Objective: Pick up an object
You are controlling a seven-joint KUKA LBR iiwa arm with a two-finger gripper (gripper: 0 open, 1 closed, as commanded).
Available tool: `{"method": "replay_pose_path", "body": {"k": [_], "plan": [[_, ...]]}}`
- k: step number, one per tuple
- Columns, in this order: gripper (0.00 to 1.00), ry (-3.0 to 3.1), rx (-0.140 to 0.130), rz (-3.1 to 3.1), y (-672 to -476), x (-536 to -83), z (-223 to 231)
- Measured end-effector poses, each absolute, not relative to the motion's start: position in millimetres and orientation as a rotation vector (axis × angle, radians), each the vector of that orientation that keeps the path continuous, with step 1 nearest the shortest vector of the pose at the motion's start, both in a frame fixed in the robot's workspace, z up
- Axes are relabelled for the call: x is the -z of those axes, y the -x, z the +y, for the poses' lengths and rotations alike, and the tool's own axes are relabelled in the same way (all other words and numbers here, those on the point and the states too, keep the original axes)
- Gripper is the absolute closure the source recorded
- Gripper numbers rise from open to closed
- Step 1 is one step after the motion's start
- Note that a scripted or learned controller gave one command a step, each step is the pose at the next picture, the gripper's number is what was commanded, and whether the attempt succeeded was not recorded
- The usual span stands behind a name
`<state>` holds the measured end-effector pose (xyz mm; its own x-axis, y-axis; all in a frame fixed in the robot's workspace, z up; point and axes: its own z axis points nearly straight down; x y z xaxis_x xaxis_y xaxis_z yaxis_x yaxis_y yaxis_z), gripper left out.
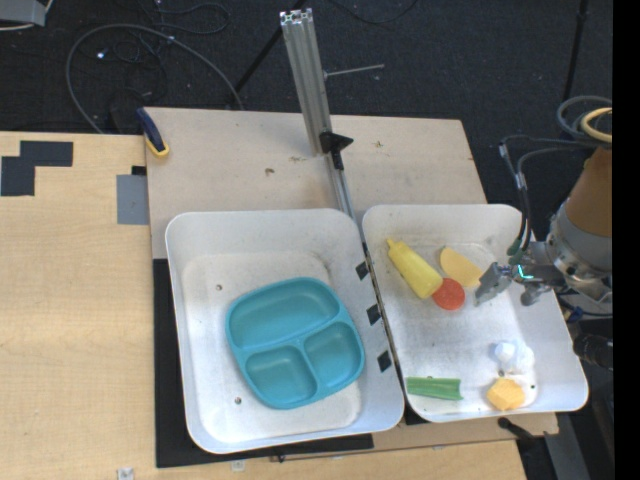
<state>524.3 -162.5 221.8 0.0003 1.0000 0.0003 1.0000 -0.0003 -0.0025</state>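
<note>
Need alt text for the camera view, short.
A grey robot arm's gripper hovers at the right side of the right bin, beside a yellow bottle, a red ball and other small toys. The left bin holds a teal divided plate.
</note>
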Motion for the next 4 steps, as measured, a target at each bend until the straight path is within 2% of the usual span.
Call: {"method": "replay_pose_path", "body": {"k": [1,3,4], "plan": [[0.0,2.221,-0.001,-2.22,-524.6,-222.2,-162.5],[0.0,2.217,-0.006,-2.215,-514.8,-120.8,-157.5],[0.0,2.219,0.003,-2.219,-517.0,-94.7,-159.0]]}}
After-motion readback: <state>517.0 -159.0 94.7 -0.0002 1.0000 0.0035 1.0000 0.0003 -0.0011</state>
